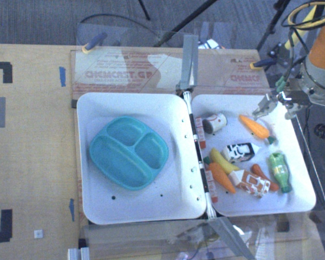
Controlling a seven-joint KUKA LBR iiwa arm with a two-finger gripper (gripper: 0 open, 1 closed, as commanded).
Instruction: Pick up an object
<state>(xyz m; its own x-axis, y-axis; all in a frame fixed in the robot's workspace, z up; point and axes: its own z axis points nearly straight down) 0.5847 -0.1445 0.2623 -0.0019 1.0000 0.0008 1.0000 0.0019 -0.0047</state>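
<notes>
Nearest you, at the lower right of the frame, the right bin holds all the small things. Along its lower edge lies an orange and white carton, its long axis running from upper left to lower right. Just left of it a toy carrot slants the same way, its thick end toward the upper left near the divider. Touching the carrot's upper side is a yellow banana, also slanting upper left to lower right. At the bin's right side a green bottle lies with its long axis nearly up and down in the frame, its cap toward the bottom.

In the middle of that bin you see a black and white toy, its axis close to level. Above it, toward the upper left of the bin, a small can lies on its side, its dark end facing left. A second carrot sits at the upper right, pointing from upper left down to lower right, its green tip at the lower end.

The left bin carries a blue divided plate.

Farthest, at the upper right of the frame, the tool hangs over the right bin's upper right corner, just beyond the second carrot. The arm comes in from the right edge, its orange band high up. You cannot tell how the tool is set; nothing shows in it.
</notes>
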